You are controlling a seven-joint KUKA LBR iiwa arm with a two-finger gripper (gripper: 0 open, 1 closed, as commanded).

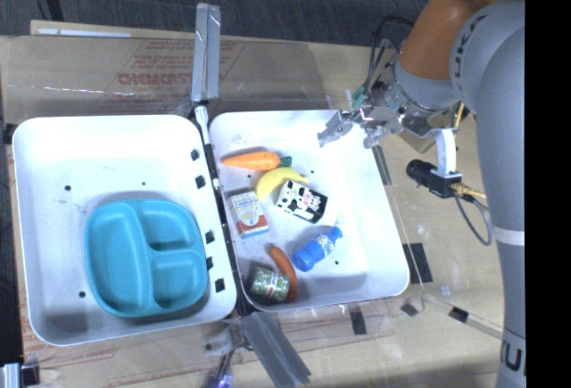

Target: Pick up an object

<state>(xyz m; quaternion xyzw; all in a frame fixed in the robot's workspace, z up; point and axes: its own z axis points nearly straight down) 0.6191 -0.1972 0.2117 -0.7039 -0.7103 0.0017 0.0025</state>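
Camera view: right bin (379,226) held the objects.
Gripper (351,129): fingers spread, nothing between them, above the bin's far right corner.
Carrot (252,160): near far edge, banana (272,182) beside it.

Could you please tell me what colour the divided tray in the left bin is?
The divided tray is light blue, seen in the camera view.

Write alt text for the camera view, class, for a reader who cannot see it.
The gripper hovers over the right bin's far edge, holding nothing. That bin contains a carrot, banana, blue bottle and small packages; the left bin holds a blue divided tray.
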